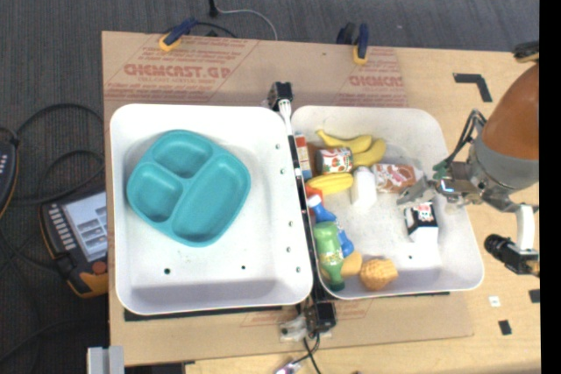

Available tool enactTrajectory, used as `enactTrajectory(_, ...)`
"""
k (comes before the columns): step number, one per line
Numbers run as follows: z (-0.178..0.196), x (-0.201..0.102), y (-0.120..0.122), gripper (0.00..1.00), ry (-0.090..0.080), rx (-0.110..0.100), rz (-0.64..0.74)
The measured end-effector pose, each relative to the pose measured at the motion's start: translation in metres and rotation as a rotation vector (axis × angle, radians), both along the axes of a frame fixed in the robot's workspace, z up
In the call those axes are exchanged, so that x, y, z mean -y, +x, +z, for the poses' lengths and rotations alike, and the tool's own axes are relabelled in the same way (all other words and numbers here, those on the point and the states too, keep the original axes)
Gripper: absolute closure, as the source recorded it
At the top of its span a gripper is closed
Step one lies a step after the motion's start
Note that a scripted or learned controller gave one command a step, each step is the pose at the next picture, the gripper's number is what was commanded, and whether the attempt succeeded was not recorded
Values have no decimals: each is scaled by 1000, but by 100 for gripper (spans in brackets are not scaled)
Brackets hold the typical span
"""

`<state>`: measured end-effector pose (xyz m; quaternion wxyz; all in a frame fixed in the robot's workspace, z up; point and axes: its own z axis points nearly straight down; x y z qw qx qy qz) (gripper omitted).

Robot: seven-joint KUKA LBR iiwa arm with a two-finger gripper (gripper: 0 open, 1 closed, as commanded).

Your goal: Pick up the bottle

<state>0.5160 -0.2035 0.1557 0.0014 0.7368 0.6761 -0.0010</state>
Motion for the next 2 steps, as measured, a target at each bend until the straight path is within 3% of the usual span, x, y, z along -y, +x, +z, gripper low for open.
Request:
enactTrajectory(1,-36,-109,-33,0,4,-4,-56)
enactTrajectory(2,-68,-61,-23,0,8,-1,177)
